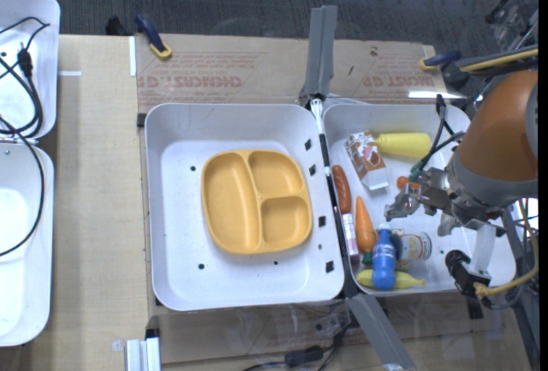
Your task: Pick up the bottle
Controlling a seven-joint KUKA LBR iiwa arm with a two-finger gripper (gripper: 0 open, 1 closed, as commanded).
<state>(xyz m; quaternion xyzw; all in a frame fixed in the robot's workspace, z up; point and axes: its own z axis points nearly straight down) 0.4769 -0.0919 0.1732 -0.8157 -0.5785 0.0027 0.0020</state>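
camera view: the bottle stands roughly upright in the right bin, blue cap toward the carrot; the gripper hovers just up-right of it; whether it is spread or closed i cannot tell; nothing looks held.

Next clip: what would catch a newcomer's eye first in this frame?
The big yellow divided plate sits alone in the middle of the left bin. The right bin is crowded with toy food along its left side: a carrot, a hot dog, a banana and the blue bottle near the front. The grey arm with its orange band hangs over that bin's right side.
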